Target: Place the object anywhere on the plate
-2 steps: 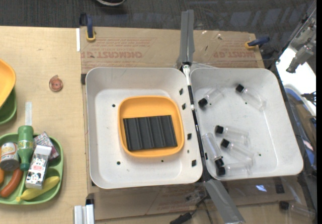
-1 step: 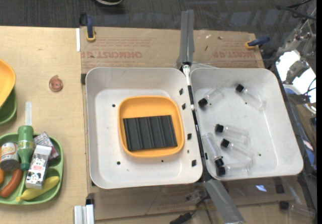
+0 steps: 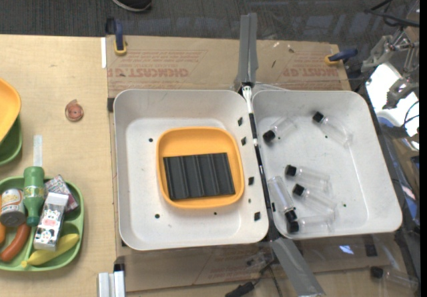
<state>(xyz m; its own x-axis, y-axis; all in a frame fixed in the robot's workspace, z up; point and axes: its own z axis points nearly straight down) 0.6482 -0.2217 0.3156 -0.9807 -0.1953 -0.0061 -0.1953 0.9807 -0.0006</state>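
Observation:
A yellow-orange plate [image 3: 199,138] with rounded corners sits in the middle of the left white bin [image 3: 133,175]. A dark grey ribbed rectangular object [image 3: 199,177] lies flat on the plate, covering most of its floor and leaving the rim showing all round. The right white bin [image 3: 373,175] holds several clear vials with black caps. One vial [image 3: 279,130] lies near its upper left and another vial [image 3: 330,125] at its top. The rest cluster at its lower left, around one vial [image 3: 310,223].
On the wooden table to the left stand a green tray of toy food [image 3: 40,222], a yellow bowl [image 3: 7,112] and a small pink disc [image 3: 74,111]. Clamps [image 3: 118,42] hold the cardboard behind the bins. Cables and equipment [image 3: 393,82] crowd the right side.

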